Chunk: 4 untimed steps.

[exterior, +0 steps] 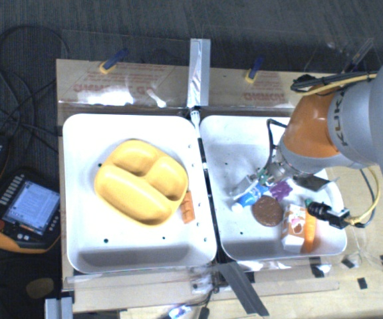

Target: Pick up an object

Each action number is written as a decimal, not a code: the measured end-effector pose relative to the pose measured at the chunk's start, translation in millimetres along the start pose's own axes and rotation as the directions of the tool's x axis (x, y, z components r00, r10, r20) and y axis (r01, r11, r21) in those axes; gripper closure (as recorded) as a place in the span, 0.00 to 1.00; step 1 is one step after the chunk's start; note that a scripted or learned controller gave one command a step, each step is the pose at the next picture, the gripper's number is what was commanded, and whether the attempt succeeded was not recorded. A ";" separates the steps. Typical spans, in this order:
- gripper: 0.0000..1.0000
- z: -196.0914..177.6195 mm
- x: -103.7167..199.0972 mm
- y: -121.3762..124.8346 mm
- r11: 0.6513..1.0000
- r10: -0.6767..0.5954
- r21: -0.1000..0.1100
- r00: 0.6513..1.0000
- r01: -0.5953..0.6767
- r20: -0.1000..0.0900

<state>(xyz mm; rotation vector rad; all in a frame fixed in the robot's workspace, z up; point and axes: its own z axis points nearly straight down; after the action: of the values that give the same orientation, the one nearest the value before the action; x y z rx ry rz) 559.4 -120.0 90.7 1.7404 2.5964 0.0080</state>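
The likeliest target is the small cluster in the right bin (226, 153): a blue-and-white packet (248, 197) lies just left of a purple piece (281, 191), with a round brown disc (268, 212) touching them on the near side. The gripper (264, 177) is down among these things, at the far edge of the packet, and whether it is spread or pinching anything cannot be told, because the wrist and the clutter hide its tip. Further right, against the near right corner of the same bin, sit a white carton (292, 223) and an orange carrot-shaped toy (309, 232), close together. To do this step well, the arm should settle on one item rather than the seam between two; the packet looks flat and slippery, so a grasp across its narrow width would probably hold better than one along its length, and a straight lift would show quickly whether anything came up. The disc beside it could be dragged along or nudged away. Across the divider, the left bin (78, 231) holds a large yellow bun-shaped cushion (140, 181) with a thin orange stick (187, 207) at its right edge, well apart from the arm.
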 end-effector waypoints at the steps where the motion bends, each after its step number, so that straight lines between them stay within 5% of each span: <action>1: 0.00 0.6 -7.8 -1.4 0.999 0.048 -0.001 0.999 -0.048 -0.006; 2: 1.00 -9.1 -8.1 -0.2 0.999 0.048 -0.003 0.999 -0.048 -0.007; 3: 1.00 -164.9 41.9 -15.6 1.000 0.024 0.014 1.000 -0.023 -0.009; 4: 0.00 -164.9 41.9 -15.7 1.000 0.024 0.015 1.000 -0.024 -0.009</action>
<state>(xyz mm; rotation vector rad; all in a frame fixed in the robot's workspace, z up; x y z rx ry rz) 526.2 -86.4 254.9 1.7799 2.5884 -0.0026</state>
